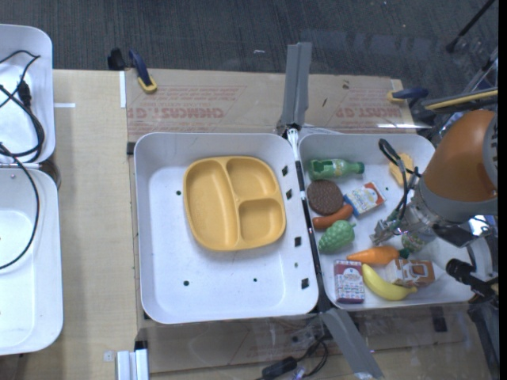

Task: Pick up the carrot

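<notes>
Gripper (394, 229) hung just above the carrot (374, 255) in right bin (360, 138); finger state unclear, cannot tell.

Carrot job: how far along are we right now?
Done: the arm has reached into the right bin, its gripper just above the carrot. In hand: nothing visibly; the carrot lies on the bin floor between the banana and the green fruit. Left: grasp and lift.
</notes>
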`<state>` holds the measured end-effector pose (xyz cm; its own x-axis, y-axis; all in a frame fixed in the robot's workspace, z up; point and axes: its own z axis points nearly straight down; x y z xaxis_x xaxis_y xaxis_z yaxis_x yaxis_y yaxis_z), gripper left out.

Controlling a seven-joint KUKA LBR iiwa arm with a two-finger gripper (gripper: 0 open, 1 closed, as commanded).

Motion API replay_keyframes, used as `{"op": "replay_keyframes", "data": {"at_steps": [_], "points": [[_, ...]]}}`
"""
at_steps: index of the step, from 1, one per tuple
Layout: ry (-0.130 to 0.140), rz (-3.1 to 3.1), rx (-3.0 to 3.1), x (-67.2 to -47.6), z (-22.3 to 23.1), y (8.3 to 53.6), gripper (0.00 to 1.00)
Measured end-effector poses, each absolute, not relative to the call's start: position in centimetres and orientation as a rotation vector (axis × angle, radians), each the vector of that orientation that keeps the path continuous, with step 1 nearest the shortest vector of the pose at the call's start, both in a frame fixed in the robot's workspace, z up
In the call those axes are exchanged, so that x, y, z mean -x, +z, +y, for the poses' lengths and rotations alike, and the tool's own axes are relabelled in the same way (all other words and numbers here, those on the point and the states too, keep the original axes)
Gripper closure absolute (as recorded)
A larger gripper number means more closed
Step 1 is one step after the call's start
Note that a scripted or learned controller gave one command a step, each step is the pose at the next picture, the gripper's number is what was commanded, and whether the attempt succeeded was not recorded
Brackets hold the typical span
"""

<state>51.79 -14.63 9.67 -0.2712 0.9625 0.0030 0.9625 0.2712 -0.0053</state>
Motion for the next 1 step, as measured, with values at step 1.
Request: {"op": "replay_keyframes", "data": {"at_steps": [1], "points": [[0.003,-2.506,1.888,-47.70,-11.14,8.93,0.00]]}}
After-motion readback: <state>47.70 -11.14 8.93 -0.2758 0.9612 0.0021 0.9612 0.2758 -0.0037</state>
